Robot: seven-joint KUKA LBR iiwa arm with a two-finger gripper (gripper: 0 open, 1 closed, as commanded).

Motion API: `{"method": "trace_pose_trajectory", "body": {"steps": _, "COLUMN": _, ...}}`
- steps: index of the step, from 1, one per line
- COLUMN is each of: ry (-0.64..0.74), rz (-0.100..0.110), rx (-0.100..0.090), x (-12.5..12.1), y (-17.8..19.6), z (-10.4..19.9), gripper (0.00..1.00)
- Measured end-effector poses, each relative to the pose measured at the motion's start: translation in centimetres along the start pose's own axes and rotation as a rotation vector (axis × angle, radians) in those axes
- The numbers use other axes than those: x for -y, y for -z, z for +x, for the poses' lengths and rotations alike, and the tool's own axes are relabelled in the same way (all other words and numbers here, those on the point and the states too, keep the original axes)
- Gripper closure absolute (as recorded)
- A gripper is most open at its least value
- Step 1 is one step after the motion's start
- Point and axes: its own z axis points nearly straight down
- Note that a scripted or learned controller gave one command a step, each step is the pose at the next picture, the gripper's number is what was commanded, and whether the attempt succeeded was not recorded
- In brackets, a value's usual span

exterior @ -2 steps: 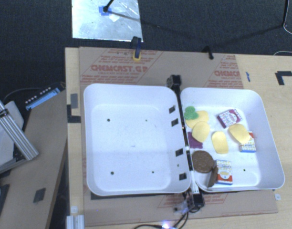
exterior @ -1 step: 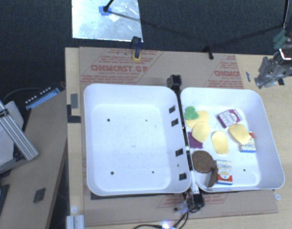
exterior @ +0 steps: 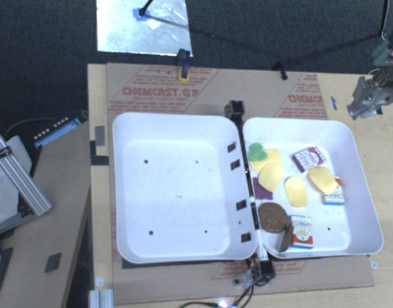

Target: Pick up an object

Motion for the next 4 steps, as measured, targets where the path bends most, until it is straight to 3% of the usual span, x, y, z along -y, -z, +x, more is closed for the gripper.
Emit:
{"method": "trace_pose_trajectory", "body": {"steps": 2, "ry": -0.012, "rz": 0.0, "rx": 0.005, "x": 0.2, "y": 0.0, "z": -18.1, "gripper": 1.0}}
{"method": "trace_pose_trajectory", "body": {"steps": 3, "ry": 0.004, "rz": 0.009, "rx": -0.003, "x": 0.1, "y": -9.5, "z": -12.4, "gripper": 1.0}}
{"method": "trace_pose_trajectory", "body": {"steps": 4, "ry": 0.014, "rz": 0.0, "rx": -0.003, "x": -2.7, "y": -10.2, "z": 0.5, "gripper": 1.0}}
